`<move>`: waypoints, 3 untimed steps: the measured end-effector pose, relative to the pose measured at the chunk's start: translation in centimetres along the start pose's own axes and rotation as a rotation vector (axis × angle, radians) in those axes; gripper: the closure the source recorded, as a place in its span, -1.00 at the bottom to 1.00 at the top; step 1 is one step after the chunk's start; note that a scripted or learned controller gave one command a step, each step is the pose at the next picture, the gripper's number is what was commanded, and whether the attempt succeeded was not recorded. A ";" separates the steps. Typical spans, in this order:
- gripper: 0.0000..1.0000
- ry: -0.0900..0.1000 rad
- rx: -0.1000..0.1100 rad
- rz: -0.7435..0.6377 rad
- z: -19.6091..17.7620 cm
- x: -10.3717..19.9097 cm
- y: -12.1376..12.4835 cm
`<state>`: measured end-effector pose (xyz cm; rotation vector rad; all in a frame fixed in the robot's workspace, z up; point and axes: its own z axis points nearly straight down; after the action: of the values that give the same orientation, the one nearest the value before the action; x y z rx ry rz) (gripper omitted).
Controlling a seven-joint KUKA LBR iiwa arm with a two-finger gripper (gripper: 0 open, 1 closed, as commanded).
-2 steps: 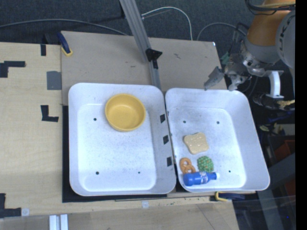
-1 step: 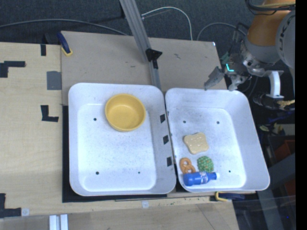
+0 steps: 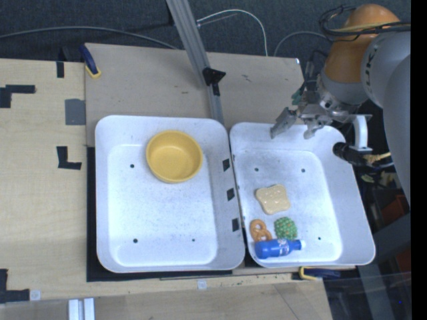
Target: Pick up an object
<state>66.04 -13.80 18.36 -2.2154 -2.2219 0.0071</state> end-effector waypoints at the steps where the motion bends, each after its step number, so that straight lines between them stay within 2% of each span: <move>1: -1.00 0.001 0.001 0.001 5.5 1.1 -0.5; 2: -1.00 -0.002 -0.003 0.000 9.7 1.1 -0.5; 3: 1.00 -0.001 -0.004 -0.001 8.5 1.2 -0.5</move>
<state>65.52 -12.57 9.84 -2.2164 -2.2249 0.0037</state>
